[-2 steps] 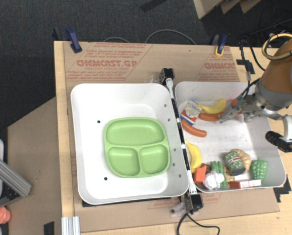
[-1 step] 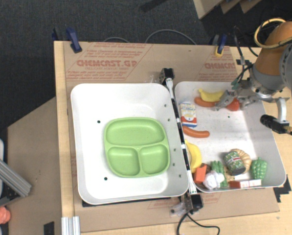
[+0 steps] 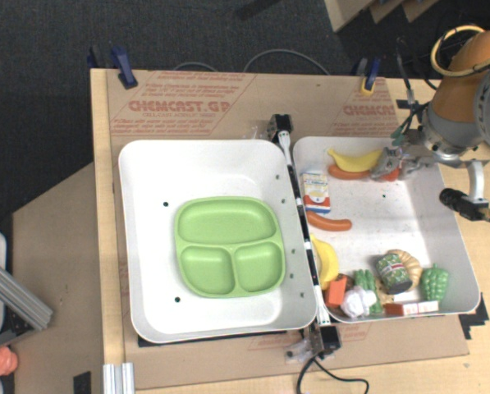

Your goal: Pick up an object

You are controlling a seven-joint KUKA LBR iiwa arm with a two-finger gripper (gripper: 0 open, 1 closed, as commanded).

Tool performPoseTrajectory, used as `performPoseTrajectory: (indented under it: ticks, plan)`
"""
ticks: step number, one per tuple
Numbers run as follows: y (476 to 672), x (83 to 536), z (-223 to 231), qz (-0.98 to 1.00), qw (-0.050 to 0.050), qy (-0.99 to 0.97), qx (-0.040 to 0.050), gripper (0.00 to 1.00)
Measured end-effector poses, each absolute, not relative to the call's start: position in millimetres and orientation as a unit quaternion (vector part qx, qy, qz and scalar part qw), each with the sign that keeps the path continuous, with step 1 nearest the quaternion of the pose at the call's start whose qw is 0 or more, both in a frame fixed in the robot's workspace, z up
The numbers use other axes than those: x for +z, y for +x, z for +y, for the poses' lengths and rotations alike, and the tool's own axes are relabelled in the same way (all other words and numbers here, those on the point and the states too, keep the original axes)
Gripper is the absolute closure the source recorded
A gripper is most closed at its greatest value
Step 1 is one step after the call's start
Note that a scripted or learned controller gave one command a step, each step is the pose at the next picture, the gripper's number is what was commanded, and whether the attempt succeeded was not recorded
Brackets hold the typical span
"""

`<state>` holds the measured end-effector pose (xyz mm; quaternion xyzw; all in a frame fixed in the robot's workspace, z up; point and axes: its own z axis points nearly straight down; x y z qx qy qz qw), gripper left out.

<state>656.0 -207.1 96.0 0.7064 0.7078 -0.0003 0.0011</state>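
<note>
A green divided plate (image 3: 228, 245) lay in the middle of the left white bin (image 3: 146, 187). Both bins sat on a brown cardboard sheet (image 3: 187, 105) printed with red lettering, covering the surface. Blue clamps (image 3: 123, 66) gripped the sheet's far edge. Dark carpet (image 3: 105, 15) lay beyond.

Arm (image 3: 462, 97) was grey, rounded, with orange band above wrist; yellow cable looped near band; small metal gripper (image 3: 390, 164) carried reddish parts.
</note>
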Motion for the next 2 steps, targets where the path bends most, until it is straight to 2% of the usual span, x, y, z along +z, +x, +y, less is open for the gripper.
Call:
performPoseTrajectory:
  ticks: [1,2]
  plan:
    - [662.7,184.4,-119.8,0.710,0.003,0.704,0.0028,1.00]
    - [632.0,197.8,-62.0,0.709,-0.002,0.705,0.0004,1.00]
